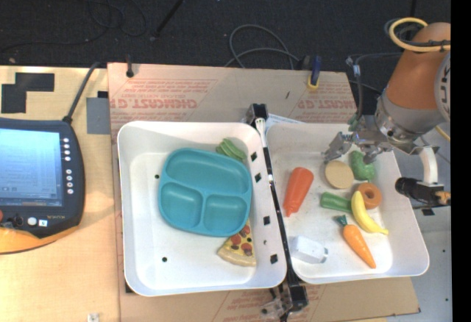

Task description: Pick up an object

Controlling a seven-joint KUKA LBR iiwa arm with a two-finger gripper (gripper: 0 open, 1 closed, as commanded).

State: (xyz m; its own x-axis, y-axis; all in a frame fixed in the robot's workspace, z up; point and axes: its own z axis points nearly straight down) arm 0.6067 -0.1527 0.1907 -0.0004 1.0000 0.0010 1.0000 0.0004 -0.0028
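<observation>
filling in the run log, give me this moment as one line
arm: over right bin | pincer: above green toy, beside tan disc | held: nothing seen | left bin: teal tray, pizza slice

Crowded right bin (412, 269) — bare near corner

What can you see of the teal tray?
The teal tray is a rounded, plastic-looking plate with three compartments: one wide section along the top, two smaller ones below. It lies flat, slightly rotated, in the middle of the left bin. All compartments look bare. A green toy sits at its upper right edge and a pizza slice at its lower right corner, both touching or nearly so.
</observation>
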